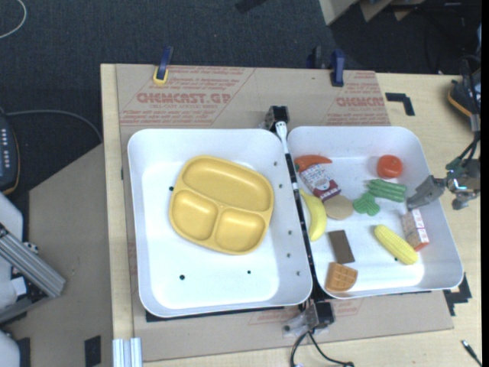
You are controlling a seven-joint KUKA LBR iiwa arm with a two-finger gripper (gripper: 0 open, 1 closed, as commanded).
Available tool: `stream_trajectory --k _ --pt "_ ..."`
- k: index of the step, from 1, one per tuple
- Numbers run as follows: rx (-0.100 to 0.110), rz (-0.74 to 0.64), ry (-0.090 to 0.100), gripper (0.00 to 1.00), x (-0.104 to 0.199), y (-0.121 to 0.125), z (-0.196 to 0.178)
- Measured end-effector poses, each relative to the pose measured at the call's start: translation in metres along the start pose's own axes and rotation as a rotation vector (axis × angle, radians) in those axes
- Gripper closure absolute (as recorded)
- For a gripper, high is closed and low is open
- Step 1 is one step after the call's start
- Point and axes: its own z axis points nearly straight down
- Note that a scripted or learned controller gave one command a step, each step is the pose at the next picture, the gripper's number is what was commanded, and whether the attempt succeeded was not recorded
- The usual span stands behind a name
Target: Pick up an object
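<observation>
The right bin (pixel 435 274) holds several toy foods: a red tomato (pixel 390 166), a green vegetable (pixel 380 194), a yellow corn cob (pixel 396 244), a banana (pixel 315 215), a waffle (pixel 341 277), a brown bar (pixel 341 245), a round cookie (pixel 338 207), a carrot (pixel 312 161) and two small packets (pixel 319 180) (pixel 415 228). My gripper (pixel 443 193) hangs over the bin's right rim, just right of the green vegetable and above the packet by the corn. It is open, with nothing between its fingers.
The left bin (pixel 153 266) carries a yellow divided plate (pixel 221 203). A black ridge (pixel 293 197) separates the two bins. Clamps sit at the bench's far edge (pixel 161 73) (pixel 337 67), and cables lie at the near edge (pixel 313 327).
</observation>
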Motion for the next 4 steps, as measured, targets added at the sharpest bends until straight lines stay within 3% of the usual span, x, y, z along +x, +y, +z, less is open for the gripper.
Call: stream_trajectory --k 1,3,4 --pt "-0.01 -0.003 -0.003 0.0 0.0 0.002 -0.005" --pt "-0.003 -0.004 0.0 0.0 0.019 0.01 0.108" --pt "-0.023 -0.004 -0.008 0.0 0.017 0.014 0.134"
